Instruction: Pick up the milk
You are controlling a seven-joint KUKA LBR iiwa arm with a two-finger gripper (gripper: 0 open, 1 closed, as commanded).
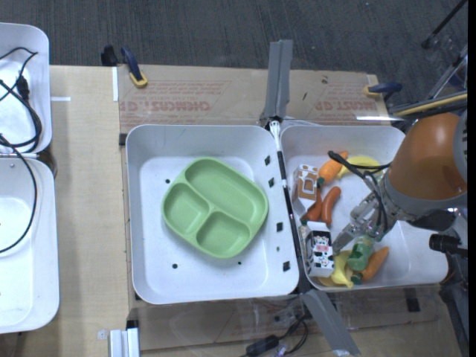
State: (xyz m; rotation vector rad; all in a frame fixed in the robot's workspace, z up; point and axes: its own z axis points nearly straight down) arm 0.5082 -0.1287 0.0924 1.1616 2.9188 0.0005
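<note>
Left bin (141,222): holds 1 green plate (215,207) with 3 compartments, lying flat a bit right of centre. Nothing on the plate.

Divider between the 2 bins: grey bar (279,76) runs up from the seam toward the top of the bench (82,199).

Right bin (416,270): clutter along its left side. Milk (320,252), a small carton with black-and-white print, lies at the bin's front-left corner, just beside the left wall. Above it an orange sausage-shaped piece (324,205) tilts up-right, and above that a small white-and-orange box (306,181). Near the back wall a carrot (332,166) sits next to a yellow piece (363,161). Just right of the milk at the front: a yellow banana-like piece (341,271), a green item (359,258), and another carrot (375,261), all bunched together and touching.

Jaws (362,227): low in the right bin, over the green/yellow cluster, just right of the milk and apart from it. Can't tell how far apart they stand, too much clutter and blur. Milk is not between them.

Arm (431,162) with its orange band comes in from the right, over the bin's right half.
</note>
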